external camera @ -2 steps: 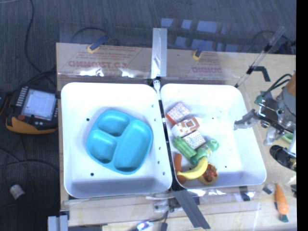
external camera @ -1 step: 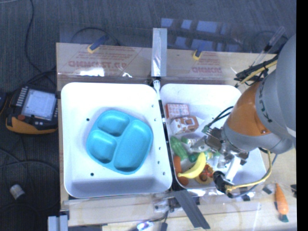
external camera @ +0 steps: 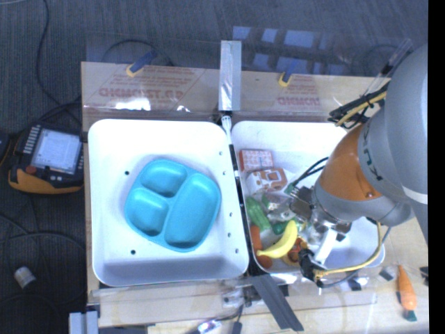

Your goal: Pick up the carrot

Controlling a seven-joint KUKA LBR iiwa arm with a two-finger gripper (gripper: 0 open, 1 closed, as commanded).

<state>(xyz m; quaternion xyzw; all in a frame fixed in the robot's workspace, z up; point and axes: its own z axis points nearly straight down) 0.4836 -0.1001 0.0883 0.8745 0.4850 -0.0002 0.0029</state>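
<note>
Arm (external camera: 407, 127): bulky grey rounded casing, smooth, pale highlight at 3 o'clock edge. Orange band (external camera: 351, 172) wraps segment above wrist. Yellow-and-black cables (external camera: 358, 108) bundled along casing toward 12 o'clock. Wrist metallic grey, black fittings. Yellow cable (external camera: 361, 263) loops out at 6 o'clock.

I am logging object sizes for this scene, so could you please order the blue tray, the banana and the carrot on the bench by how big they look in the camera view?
1. Blue tray, by far the largest.
2. Banana.
3. Carrot, a bit thinner and shorter than the banana, though the two are close.
</note>
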